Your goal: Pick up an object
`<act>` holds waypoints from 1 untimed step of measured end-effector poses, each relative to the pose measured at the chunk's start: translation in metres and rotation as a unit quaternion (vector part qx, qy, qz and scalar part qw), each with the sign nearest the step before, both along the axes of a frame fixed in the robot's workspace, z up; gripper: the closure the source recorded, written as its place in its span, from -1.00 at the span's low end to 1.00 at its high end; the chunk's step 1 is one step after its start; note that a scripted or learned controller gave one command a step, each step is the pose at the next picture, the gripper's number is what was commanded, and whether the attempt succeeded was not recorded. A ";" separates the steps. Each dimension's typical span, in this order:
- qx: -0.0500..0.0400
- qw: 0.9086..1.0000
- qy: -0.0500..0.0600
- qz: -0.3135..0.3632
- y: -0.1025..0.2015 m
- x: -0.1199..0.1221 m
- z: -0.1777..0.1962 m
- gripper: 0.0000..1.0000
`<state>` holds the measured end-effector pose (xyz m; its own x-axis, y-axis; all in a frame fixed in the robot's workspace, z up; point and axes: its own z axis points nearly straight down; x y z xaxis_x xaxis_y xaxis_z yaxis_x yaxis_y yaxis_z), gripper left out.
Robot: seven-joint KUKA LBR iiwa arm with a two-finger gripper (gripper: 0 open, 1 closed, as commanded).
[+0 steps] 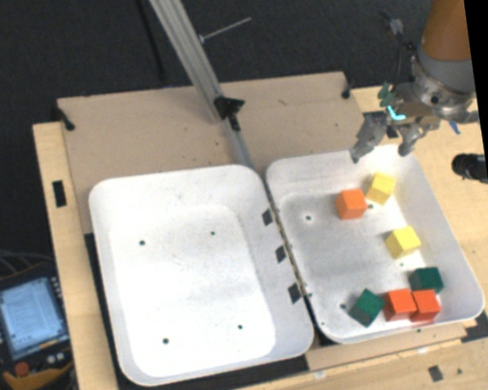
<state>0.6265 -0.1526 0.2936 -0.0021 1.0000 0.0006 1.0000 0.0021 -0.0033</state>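
Note:
My gripper hangs over the far edge of the right bin, its two fingers spread open with nothing between them. Just below it in the bin lie an orange cube and a yellow cube. Another yellow cube sits mid-right. Along the near edge are a green block, two orange cubes and a dark green cube.
The left bin lies beside the right one. A slanted metal pole rises from the back of the bench near the bins' divide. A handheld pendant rests off the bench at left.

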 end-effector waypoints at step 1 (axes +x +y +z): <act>-0.001 1.000 -0.002 0.001 0.000 0.001 0.002 -1.00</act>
